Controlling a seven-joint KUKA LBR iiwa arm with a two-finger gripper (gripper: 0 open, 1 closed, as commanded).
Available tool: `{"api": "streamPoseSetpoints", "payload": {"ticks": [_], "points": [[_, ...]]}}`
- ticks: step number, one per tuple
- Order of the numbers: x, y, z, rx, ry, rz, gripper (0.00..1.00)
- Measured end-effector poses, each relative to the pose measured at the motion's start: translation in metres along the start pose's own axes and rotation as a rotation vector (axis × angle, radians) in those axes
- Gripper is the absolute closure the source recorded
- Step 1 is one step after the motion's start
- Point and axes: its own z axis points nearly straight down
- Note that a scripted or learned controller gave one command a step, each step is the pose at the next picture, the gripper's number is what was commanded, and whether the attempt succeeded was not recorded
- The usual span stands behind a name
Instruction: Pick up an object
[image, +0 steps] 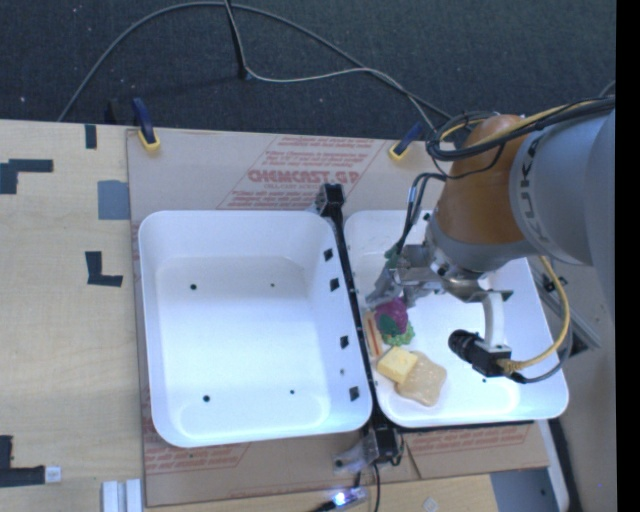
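Near edge: small grey metal fitting (365, 452) sits on the desk (60, 330) at the foot of the seam between the two bins.
Left bin (170, 300): white, shallow, a few dark dots on its floor.
Right bin (530, 400): white, touching the left bin along a black divider strip (343, 290).
Objects: clustered at the right bin's near-left corner — a pale tan lump (425, 383) nearest, a yellow block (396, 364) touching it, then a purple and green toy (394, 319), with an orange strip (372, 335) against the bin wall just beside them.
Pincer (400, 290): low over the right bin's left side, just above the purple and green toy; metal parts crowd the spot, so whether it is released or clenched I cannot tell, and no object is visibly in it.
Arm (520, 200): grey with an orange band, reaching in from the right — black cable (300, 60) trailing across the dark floor beyond.
Far desk: cardboard sheet (290, 175) with red print, yellow clamps (148, 140) at its far corners.
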Motion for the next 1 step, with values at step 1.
{"api": "streamPoseSetpoints", "payload": {"ticks": [1], "points": [[0.0654, -0.0175, 0.0057, 0.004, -0.001, -0.002, 1.0]]}}
